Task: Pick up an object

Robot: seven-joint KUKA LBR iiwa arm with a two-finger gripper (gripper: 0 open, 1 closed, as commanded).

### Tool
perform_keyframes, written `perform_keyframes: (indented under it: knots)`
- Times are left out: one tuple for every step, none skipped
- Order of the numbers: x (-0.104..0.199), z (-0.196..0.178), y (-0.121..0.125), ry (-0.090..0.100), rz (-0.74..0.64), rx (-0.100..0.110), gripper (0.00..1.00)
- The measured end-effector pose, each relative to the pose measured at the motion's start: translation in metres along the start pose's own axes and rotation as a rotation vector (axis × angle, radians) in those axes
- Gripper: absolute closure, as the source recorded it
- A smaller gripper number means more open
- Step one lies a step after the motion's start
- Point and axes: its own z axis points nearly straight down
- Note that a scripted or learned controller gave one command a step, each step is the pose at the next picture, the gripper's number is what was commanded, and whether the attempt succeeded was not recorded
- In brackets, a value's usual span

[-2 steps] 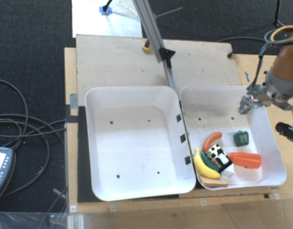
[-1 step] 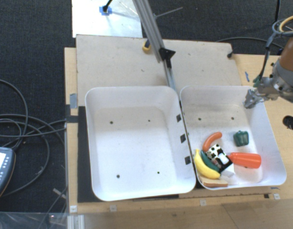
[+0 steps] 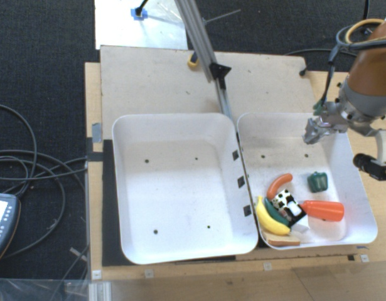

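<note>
Dark carpet around pale bench (image 3: 149, 80), 2 glossy white bins (image 3: 136, 243). Upper right: gripper (image 3: 313, 134) blurred, finger state unreadable. Lower right: smooth plastic banana (image 3: 265, 217), carrot (image 3: 324, 210).

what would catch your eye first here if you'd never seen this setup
Probably the bright huddle of toy food in the near corner of the right bin: a yellow banana, an orange carrot, a sausage and a small green pepper. Next, the arm's orange band at the right edge, with the gripper over that bin's far end.
</note>
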Motion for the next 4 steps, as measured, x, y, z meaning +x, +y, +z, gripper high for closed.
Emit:
perform_keyframes:
  knots:
    - [0.057,-0.012,-0.014,0.001,-0.001,0.0,1.0]
    - [0.111,-0.005,-0.031,0.001,-0.001,0.003,1.0]
    - [0.167,-0.004,-0.047,0.001,-0.001,0.003,1.0]
    - [0.206,-0.008,-0.078,0.001,0.0,0.004,1.0]
